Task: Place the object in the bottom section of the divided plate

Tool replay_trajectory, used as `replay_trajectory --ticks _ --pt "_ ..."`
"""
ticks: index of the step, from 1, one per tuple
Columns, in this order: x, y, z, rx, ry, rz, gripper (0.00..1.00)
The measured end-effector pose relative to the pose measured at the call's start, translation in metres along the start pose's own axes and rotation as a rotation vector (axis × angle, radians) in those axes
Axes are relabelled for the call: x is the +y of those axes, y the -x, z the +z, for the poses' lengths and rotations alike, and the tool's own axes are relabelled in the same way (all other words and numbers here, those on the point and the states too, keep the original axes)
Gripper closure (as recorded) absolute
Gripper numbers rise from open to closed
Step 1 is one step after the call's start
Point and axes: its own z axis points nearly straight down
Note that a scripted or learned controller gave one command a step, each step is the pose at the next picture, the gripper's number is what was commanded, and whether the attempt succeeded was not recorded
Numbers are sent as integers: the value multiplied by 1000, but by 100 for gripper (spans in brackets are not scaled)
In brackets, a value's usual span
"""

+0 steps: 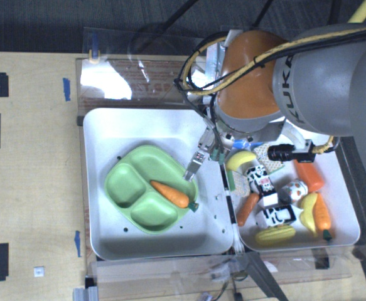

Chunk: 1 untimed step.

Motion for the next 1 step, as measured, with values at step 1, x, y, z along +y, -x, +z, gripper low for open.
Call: replay_trajectory --ticks 1 --pt "36 30 -50 -1 0 -123 0"
